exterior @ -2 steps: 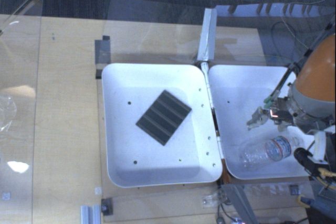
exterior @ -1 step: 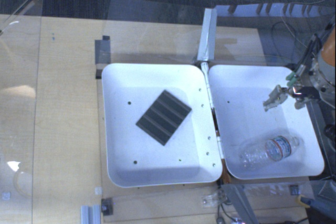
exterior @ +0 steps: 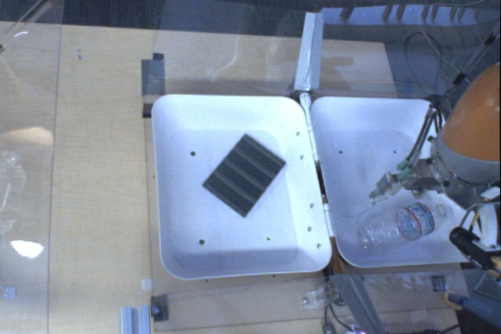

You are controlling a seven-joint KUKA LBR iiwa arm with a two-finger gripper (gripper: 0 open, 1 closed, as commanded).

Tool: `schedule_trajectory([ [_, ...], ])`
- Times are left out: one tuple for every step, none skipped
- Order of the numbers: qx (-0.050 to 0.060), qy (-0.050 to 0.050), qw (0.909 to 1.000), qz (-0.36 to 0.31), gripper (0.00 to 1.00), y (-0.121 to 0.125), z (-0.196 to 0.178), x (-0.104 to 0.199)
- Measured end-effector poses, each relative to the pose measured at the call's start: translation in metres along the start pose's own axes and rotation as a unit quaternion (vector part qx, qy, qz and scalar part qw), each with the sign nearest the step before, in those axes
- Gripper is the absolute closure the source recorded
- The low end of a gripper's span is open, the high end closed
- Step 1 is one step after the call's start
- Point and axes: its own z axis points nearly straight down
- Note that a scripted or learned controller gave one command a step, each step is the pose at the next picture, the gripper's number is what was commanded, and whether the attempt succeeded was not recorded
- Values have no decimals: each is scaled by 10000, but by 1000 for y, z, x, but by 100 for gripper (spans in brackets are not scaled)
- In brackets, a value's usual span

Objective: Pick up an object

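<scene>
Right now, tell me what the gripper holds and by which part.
Cannot be told. The gripper hangs just above the clear plastic bottle lying in the right bin.

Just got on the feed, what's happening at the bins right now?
The KUKA arm reaches in from the right over the right bin, its gripper low, just above a clear plastic bottle lying on its side near that bin's front. The bottle rests on the bin floor, not lifted. The left bin holds a dark ridged rectangular panel, lying flat and untouched near its middle.
</scene>
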Motion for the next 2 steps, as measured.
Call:
schedule_trajectory([
  [-53, -25, 9987, 503, 0, -2, 90, -80],
  [-62, -37, 9996, 268, 0, -1, 90, -64],
])
